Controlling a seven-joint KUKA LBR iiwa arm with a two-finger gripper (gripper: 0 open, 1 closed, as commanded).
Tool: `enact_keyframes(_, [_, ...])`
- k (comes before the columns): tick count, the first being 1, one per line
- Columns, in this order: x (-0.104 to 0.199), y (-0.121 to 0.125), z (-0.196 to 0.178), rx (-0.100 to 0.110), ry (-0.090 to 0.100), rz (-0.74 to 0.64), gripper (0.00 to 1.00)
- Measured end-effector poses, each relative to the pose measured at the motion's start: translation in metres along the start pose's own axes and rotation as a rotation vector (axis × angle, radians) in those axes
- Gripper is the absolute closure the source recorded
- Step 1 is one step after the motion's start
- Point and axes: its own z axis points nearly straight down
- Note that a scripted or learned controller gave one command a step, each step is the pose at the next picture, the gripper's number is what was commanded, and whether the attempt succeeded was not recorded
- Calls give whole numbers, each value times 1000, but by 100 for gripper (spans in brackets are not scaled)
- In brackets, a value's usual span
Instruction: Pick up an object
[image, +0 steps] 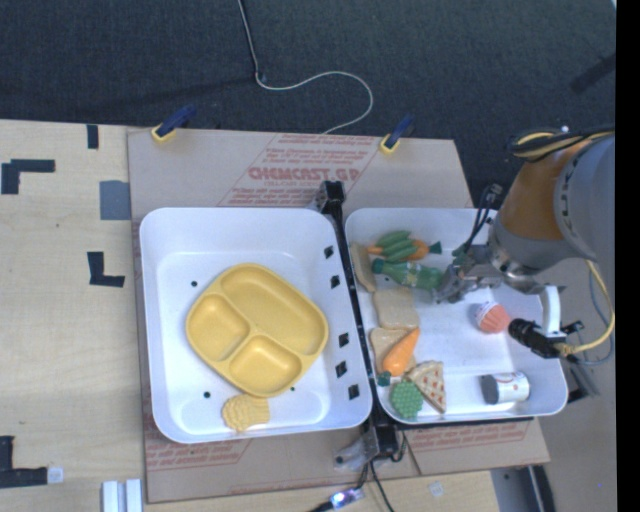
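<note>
- Nearest the camera, along the front wall of the right bin (470, 412), lie a green round toy (407, 399), a wedge-shaped sandwich piece (430, 382) and a small white can on its side (503, 387).
- Just behind them an orange carrot (401, 350) rests on a slice of toast (392, 343), and a second pale slice (396, 305) lies further back.
- At the back left of that bin sit a bunch of green and orange vegetables (400, 245) and a dark green leafy piece (408, 271), touching or nearly touching each other.
- A round orange and white toy (491, 318) lies by itself toward the right side of the bin.
- Over in the left bin (160, 300) rest a yellow divided plate (256, 327) and a small yellow biscuit-like piece (245, 410) at its front edge.
- From the right the grey arm (560, 215) reaches in, and its tool (452, 284) sits low over the right bin, just beside the right end of the dark green leafy piece.
- Whether the tool is wide or narrow I cannot tell; it is dark and small against the bin floor, and nothing can be seen held in it.
- My reading is that the step in hand is the approach or the closing on a thing, with the leafy piece the likeliest target since it lies nearest.
- Next, the move probably calls for a firm close on that piece and a straight lift, keeping clear of the neighbouring vegetables and the pale slice just below.
- One risk is that the flat, soft-looking piece slips out.
</note>
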Motion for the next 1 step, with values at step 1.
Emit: enact_keyframes(1, [-7, -5, -58, -3, 1, 3, 100])
